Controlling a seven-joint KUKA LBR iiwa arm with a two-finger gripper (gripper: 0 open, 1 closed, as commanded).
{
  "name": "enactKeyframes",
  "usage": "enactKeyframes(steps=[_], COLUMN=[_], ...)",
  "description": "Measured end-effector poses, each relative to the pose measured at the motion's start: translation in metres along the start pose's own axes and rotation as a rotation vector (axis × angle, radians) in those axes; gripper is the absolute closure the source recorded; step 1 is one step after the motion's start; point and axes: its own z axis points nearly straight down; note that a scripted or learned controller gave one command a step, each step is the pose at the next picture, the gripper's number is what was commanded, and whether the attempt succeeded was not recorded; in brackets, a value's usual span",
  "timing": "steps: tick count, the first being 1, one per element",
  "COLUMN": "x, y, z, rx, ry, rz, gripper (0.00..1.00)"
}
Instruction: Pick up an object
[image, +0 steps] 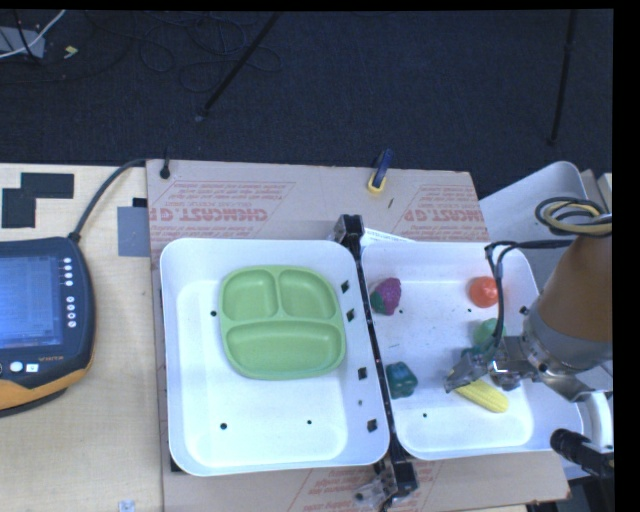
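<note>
The right bin holds a purple object at its far left, an orange ball at the far right, a teal block near the divider and a yellow corn-like piece near the front. A green object shows partly behind the arm. My gripper hangs low over the right bin, just above the yellow piece and right of the teal block. Nothing can be seen held in it.
The left bin carries a green divided plate. A black divider runs between the bins. A teach pendant lies on the bench at far left. The arm's grey body covers the right bin's right side.
</note>
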Motion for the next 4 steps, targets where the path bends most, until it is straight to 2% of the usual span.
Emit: enactKeyframes(steps=[2, 3, 4], x=[-0.002, -0.003, -0.002], y=[-0.007, -0.007, -0.008], z=[0.091, 0.086, 0.032], rx=[0.000, 0.000, -0.001], ry=[0.000, 0.002, 0.000], rz=[0.000, 0.009, 0.002], gripper=[0.00, 1.00, 1.00])
